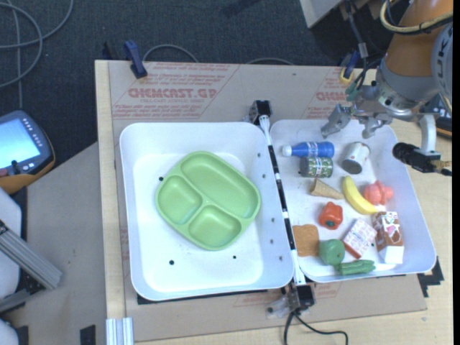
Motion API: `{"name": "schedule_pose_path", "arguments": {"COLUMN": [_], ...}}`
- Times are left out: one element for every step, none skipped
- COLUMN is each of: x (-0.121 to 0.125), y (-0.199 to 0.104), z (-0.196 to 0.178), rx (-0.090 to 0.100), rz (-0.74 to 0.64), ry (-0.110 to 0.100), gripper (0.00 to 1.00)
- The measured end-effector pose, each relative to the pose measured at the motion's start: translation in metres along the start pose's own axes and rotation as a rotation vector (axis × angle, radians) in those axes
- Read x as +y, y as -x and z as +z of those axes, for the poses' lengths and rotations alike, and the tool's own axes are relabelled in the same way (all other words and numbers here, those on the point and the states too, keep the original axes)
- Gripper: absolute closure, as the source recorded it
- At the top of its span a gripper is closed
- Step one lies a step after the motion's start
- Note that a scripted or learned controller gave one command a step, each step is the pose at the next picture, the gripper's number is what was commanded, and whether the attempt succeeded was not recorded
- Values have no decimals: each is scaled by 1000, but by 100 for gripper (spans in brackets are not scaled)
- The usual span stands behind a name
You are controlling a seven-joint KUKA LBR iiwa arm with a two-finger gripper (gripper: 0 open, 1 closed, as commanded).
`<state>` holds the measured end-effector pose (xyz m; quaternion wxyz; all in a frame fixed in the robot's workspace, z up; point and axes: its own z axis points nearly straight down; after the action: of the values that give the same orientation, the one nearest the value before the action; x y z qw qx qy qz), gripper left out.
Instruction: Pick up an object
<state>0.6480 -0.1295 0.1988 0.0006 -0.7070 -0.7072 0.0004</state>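
Overhead, spread empty jaws (353,123) hang above cup (353,157), beside blue bottle (309,149).

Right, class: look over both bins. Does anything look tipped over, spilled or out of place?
Nothing is spilled or broken. The blue bottle and the small can lie on their sides in the right bin, and the white cup is tipped over. The green divided plate sits askew in the left bin.

Two white bins (144,264), one green divided plate (208,200), one blue bottle (310,149), one banana (357,196), two cartons (358,238).
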Motion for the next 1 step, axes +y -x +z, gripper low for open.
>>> {"name": "schedule_pose_path", "arguments": {"x": [-15], "y": [67], "z": [72], "rx": [1], "rz": [5], "ry": [-5], "gripper": [0]}}
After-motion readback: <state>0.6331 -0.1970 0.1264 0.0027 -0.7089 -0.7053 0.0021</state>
